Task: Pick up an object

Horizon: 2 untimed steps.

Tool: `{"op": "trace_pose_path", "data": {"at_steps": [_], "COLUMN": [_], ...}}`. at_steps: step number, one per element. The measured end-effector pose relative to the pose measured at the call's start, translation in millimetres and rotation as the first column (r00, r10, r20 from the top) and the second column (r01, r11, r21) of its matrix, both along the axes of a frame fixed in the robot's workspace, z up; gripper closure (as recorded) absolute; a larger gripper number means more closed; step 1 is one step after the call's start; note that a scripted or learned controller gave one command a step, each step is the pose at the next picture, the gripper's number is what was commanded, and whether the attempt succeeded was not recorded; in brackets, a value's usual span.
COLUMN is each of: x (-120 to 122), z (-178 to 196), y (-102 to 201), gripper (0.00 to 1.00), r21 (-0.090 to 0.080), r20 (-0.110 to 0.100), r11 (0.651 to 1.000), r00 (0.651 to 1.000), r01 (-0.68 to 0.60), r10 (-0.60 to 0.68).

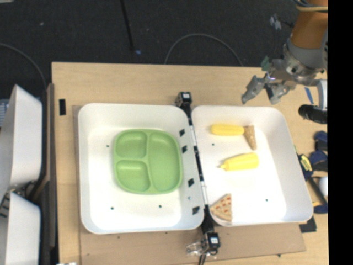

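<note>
The two white bins (276, 203) look like smooth plastic with a soft gloss, and the green divided tray (148, 160) in the left one seems to be matt plastic. The counter (138, 81) has a pale, matt surface like wood or plywood. The yellow corn pieces (240, 162) look like shiny plastic, while the gripper (263, 88) looks like grey metal under an orange, smooth band (309, 29).

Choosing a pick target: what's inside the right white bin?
The right white bin holds two yellow corn cobs, a brown cone piece and a pizza slice. Nothing looks covered.
</note>
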State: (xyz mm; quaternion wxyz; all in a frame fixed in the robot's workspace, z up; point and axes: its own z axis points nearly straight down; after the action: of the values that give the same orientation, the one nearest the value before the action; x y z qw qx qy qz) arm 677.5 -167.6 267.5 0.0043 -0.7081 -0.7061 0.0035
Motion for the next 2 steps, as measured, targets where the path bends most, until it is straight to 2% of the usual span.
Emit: {"op": "trace_pose_path", "data": {"at_steps": [1, 2], "x": [2, -1], "z": [9, -34], "y": [1, -4], "gripper": [0.00, 0.00], "r21": [-0.003, -0.003], "r20": [0.013, 0.009], "r11": [1.000, 1.000], "r00": [1.000, 1.000], "r01": [-0.004, -0.001], "r10": [0.004, 0.001]}}
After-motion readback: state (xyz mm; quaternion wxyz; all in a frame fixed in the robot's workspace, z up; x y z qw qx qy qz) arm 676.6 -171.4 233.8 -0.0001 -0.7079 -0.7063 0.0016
